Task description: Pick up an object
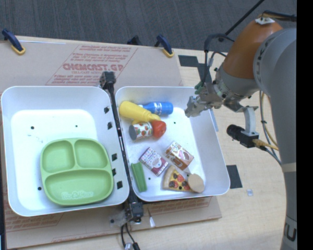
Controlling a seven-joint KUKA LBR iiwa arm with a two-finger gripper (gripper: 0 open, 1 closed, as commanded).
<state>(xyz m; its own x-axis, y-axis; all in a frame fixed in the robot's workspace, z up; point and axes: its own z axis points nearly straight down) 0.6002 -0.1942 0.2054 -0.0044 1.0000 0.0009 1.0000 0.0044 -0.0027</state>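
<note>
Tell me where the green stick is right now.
The green stick lies in the right bin, against its left wall near the front corner, just left of the pink packet.

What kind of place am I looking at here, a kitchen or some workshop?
Probably a robotics test bench, not a kitchen. The grey arm reaches over two white bins, the food looks like toys, and clamps pin a cardboard sheet down.

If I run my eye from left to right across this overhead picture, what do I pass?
Green tray → green stick → pink packet → pizza slice → claw → orange band.
</note>
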